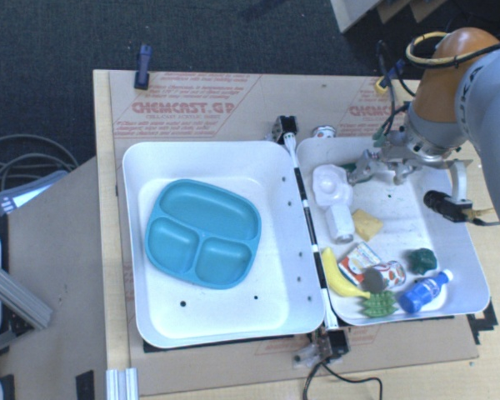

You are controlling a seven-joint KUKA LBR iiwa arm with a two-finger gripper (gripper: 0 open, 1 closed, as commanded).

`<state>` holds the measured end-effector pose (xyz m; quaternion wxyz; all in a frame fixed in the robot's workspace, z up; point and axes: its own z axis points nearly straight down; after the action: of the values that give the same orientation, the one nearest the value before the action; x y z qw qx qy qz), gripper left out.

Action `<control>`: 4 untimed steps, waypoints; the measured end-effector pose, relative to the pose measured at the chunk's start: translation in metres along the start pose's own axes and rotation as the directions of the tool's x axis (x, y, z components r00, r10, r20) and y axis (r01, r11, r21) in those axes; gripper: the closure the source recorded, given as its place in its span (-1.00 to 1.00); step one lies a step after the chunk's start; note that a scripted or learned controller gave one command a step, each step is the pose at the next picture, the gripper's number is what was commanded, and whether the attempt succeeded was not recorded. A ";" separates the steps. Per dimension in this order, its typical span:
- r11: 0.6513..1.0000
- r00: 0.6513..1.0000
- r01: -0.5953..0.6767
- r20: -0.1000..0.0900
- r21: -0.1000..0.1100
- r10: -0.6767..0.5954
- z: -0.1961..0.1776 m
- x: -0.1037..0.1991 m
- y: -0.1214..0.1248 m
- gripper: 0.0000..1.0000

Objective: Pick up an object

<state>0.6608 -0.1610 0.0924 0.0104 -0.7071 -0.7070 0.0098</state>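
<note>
In the camera view my gripper (377, 166) hangs over the far end of the right bin (475, 267), just right of a white cup-like piece (326, 181). Nothing shows between it and the bin floor. Below the cup lies a white bottle (341, 222), with a pale yellow wedge (367, 223) beside it. Toward the near end sit a banana (336, 273), a colourful packet (366, 259), a red and white can (390, 272), a dark green lump (422, 261), a blue bottle (423, 291) and a spiky green toy (379, 304).
The left bin (150, 161) holds a blue divided plate (203, 232). A black rail with clips (303, 207) runs between the two bins. Both stand on a brown board (192, 102), and a small blue clip (142, 65) sits at its far edge.
</note>
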 end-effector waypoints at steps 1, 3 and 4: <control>1.000 1.000 0.000 0.001 -0.028 0.000 0.010 0.047 -0.058 -1.00; 1.000 1.000 0.001 0.002 -0.030 -0.001 0.007 0.036 0.005 -1.00; 1.000 1.000 0.001 0.002 -0.029 -0.001 0.007 0.040 0.006 -1.00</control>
<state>0.6666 -0.1207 0.0850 -0.0004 -0.7068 -0.7074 0.0001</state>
